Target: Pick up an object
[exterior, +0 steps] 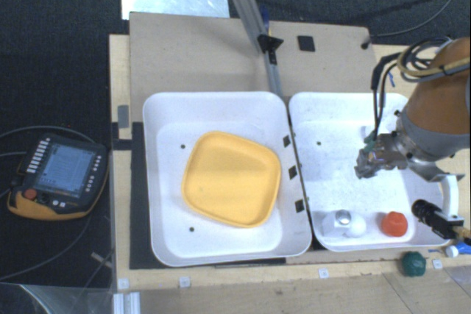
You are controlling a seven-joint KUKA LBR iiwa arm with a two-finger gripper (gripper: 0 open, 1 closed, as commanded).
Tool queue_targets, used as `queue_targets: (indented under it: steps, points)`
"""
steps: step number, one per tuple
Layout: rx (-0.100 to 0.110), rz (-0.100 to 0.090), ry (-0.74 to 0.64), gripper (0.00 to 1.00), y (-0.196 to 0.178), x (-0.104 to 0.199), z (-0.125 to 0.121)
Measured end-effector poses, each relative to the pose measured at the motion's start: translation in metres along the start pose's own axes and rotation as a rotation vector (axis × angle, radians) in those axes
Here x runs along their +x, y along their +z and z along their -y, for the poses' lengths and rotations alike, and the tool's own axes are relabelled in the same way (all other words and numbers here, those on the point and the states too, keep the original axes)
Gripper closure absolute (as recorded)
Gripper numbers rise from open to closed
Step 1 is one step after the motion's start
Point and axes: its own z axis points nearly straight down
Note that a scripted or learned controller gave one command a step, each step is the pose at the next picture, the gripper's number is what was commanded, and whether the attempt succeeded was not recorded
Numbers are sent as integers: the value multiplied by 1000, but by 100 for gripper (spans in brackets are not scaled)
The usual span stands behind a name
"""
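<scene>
From the right the arm bends down over the right bin, its jaws low above bare bin floor, their state impossible to tell, while an orange object and a white ball lie near that bin's front edge and a yellow plate fills the left bin.

Even overhead light is flooding the scene, washing the two white bins nearly to glare and bleaching their texture. Soft, faint shadows are falling along the bin walls. The picture is looking grainy and slightly soft throughout, while the dark floor is sinking into noise.
</scene>
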Motion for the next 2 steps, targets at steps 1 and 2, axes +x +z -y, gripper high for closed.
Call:
queue_targets:
  steps: [1, 2]
  points:
    - [-1, -1, -4, 100, -4, 52, -16]
    - [0, -1, -4, 100, -3, 98, -11]
